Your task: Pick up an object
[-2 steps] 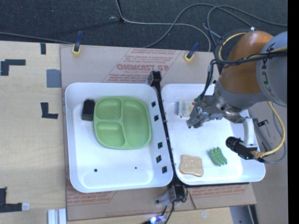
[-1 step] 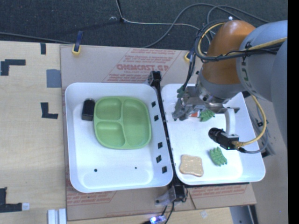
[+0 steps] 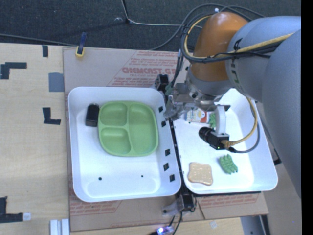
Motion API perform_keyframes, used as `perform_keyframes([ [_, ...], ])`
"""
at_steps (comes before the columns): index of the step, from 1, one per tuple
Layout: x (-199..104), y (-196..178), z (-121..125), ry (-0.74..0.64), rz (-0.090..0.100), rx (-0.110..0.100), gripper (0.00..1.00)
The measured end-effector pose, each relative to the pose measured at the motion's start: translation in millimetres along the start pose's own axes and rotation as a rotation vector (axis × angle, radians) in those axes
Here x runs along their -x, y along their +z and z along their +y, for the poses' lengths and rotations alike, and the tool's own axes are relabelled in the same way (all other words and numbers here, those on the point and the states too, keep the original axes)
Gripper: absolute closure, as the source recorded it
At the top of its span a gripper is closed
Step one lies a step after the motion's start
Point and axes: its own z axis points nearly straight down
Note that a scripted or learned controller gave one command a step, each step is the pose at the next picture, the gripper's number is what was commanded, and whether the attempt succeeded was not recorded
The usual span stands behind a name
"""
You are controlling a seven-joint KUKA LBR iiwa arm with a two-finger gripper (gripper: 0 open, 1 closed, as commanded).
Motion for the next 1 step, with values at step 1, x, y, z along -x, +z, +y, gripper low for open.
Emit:
perform_keyframes([
  [1, -38.4, 7.5, 16.2, 0.000, -0.001, 0.000, 1.00],
])
